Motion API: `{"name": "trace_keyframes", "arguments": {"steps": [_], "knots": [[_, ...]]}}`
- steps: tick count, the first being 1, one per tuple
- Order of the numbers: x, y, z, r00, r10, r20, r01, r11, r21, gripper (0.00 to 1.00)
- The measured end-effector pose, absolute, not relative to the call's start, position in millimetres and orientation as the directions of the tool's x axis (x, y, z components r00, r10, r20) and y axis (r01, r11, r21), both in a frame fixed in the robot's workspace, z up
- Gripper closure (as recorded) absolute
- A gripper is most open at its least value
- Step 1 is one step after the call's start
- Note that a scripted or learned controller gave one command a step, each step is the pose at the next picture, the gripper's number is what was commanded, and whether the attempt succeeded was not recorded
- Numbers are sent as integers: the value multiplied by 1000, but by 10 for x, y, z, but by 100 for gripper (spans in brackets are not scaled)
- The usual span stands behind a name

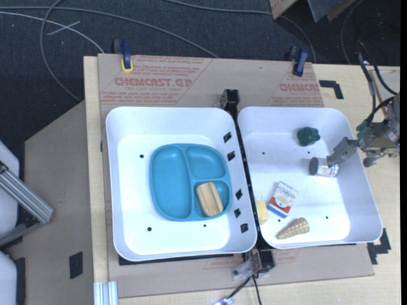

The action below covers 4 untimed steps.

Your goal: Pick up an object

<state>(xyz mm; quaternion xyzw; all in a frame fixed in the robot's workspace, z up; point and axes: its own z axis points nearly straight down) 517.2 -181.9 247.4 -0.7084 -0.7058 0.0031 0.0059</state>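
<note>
Your hand is low in the right bin, right by a small shiny thing. You can't tell if it is apart or together. The green lump, card and cone lie near.

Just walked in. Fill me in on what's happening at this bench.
A robot arm reaches in from the right, its hand low in the right bin by a small grey-and-white object. A green lump, a red-and-white packet and a tan cone lie loose nearby. In the left bin, a blue divided tray holds a tan bread-like piece.
</note>
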Motion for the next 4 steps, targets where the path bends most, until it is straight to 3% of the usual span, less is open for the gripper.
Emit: {"name": "trace_keyframes", "arguments": {"steps": [1,3,4], "knots": [[5196,-1815,2533,0,1000,1,1000,0,-1,0],[5071,-1865,1554,1,1000,3,1000,-1,-6,0],[5148,-1858,967,-1,1000,4,1000,1,-6,0]]}}
